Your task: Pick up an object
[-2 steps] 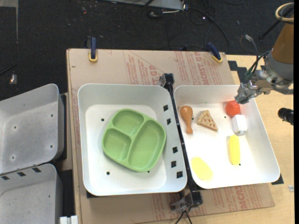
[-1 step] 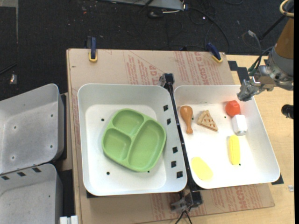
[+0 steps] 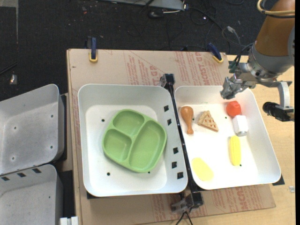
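The right bin (image 3: 262, 172) holds several toy foods: a brown drumstick (image 3: 187, 118), a tan wedge like a pizza slice (image 3: 207, 121), a red piece (image 3: 234, 108), a white cylinder (image 3: 240, 125), a yellow corn cob (image 3: 235, 150) and a pale yellow oval (image 3: 202, 169). My gripper (image 3: 228, 91) hangs over the bin's far rim, just up and left of the red piece. Nothing shows between its fingers. The arm's orange band (image 3: 277, 22) rises at the top right.
The left bin (image 3: 93, 97) carries a green divided plate (image 3: 135, 140). Clamps (image 3: 93, 50) hold the cardboard base at the back. Grey metal lids (image 3: 28, 125) lie to the left. A black bracket (image 3: 277, 109) sticks out at the right edge.
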